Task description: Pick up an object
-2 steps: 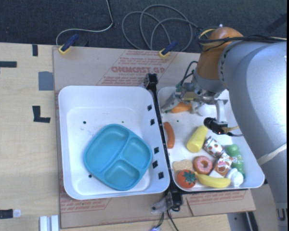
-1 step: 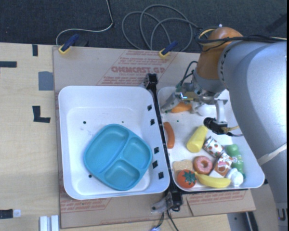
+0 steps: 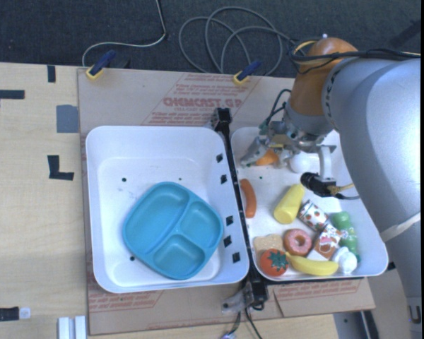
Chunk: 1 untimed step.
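Gripper (image 3: 258, 152) sits low at the right bin's (image 3: 377, 240) far-left corner, fingers spread around an orange object (image 3: 268, 158), not clamped yet; closing and lifting remain.

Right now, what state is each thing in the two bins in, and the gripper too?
Blue plate: flat in the left bin, nothing on it.
Gripper: low in the right bin's far corner, over an orange piece; grip unclear.
Yellow cylinder: lying tilted.
Hot dog: lying by the divider.
Donut: flat.
Banana: lying along the near wall.
Tomato: resting, near corner.
Can: on its side.
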Tool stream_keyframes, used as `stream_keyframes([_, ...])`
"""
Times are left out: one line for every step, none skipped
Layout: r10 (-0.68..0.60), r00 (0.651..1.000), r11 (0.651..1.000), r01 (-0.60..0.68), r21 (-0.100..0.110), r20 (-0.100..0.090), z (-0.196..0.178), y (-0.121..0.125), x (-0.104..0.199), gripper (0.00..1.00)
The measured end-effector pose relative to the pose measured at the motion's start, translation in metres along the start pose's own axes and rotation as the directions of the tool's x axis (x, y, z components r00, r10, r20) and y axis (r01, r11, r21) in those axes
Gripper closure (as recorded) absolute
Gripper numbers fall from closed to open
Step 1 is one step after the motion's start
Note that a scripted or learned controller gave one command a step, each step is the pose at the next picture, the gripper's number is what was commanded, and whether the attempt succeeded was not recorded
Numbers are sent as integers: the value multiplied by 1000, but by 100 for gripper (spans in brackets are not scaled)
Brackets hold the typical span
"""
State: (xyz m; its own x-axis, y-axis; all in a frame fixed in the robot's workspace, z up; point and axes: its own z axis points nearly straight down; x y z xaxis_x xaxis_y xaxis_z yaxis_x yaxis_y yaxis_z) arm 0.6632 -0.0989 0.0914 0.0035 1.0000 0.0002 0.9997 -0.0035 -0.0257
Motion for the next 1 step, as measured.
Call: stream_keyframes([-6, 1000, 1000, 6, -19, -1, -92, -63, 78, 100])
